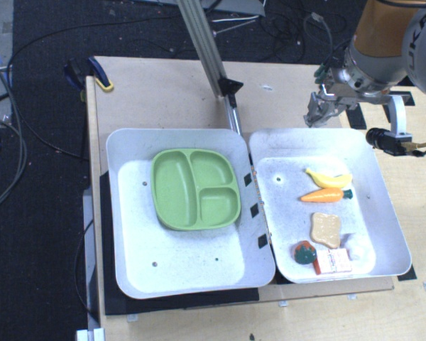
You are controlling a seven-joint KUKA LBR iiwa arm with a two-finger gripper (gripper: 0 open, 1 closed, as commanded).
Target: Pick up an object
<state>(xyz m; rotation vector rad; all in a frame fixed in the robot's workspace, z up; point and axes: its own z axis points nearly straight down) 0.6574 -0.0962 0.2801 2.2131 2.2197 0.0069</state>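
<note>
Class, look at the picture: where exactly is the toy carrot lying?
The carrot lies in the right-hand bin, just below the banana and above the slice of bread.

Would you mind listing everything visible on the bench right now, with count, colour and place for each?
bins: two, white, side by side on the bench
divided plate: one, green, three compartments, in the left bin
banana: one, yellow, upper part of the right bin
carrot: one, orange with a green tip, just below the banana
bread slice: one, tan, lower part of the right bin
small round toy: one, red and green, near the right bin's front edge
box: one, white and red, beside the round toy
arm: one, grey with an orange band, top right
gripper: one, grey, above the right bin's far rim, holding nothing visible
</note>
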